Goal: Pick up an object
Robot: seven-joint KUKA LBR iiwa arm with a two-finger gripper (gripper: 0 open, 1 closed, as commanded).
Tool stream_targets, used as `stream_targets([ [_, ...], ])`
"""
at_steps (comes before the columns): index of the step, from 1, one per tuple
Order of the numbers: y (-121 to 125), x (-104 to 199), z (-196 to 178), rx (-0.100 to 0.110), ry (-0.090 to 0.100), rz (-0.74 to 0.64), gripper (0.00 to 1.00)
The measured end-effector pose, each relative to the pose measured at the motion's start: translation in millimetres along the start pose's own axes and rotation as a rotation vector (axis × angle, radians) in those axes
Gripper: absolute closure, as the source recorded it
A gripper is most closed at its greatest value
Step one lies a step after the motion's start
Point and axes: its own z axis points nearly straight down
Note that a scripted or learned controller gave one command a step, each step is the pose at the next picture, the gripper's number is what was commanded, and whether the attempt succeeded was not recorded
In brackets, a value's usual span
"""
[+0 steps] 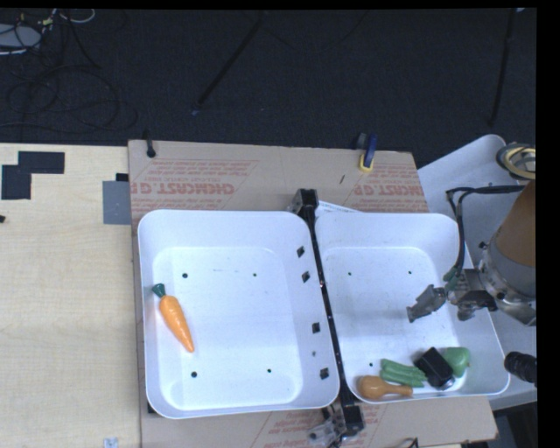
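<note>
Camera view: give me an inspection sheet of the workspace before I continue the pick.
Surface: two shallow white bins side by side, left bin and right bin, on brown cardboard over a light wood bench.
Job's things: carrot lies near the left bin's left wall; a green vegetable, a black object, a light green piece and an orange-tan pear-shaped piece are bunched in the right bin's near corner.
Clutter: blue-and-yellow clip on the cardboard's far edge.
Grippers: claw hangs over the right bin, nothing seen between its fingers.
Cables: dark cable beside the arm; loose cables on the dark floor.
Surroundings: dark floor beyond the bench.
</note>
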Motion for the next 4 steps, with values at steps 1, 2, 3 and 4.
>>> stream_targets([
  [1,52,76,21,-0.002,0.003,-0.009,0.00],
  [2,145,151,33,-0.008,0.000,-0.009,0.00],
  [3,141,146,23,0.001,-0.001,-0.004,1.00],
  [4,86,174,-65,-0.006,0.001,-0.003,1.00],
])
